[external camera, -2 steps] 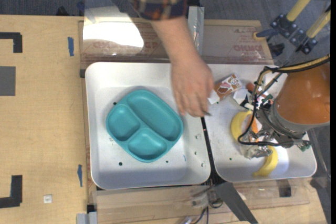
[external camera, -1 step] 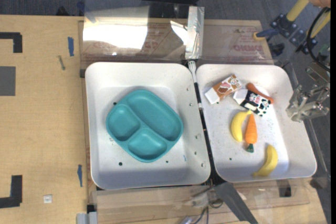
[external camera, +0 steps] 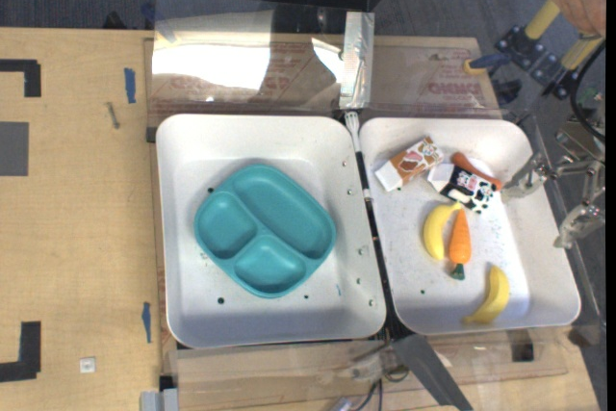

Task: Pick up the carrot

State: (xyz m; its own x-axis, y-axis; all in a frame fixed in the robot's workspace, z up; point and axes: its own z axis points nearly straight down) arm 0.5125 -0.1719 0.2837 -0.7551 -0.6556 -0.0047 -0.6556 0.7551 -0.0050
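Nearest the camera, in the right bin, one banana lies by the front wall. Just beyond it the carrot lies lengthwise, green stem end toward the camera, touching a second banana on its left. Farther back sit a black-and-white carton, a red item behind it, and a small snack box. The left bin holds a teal divided plate. The gripper's state cannot be told.
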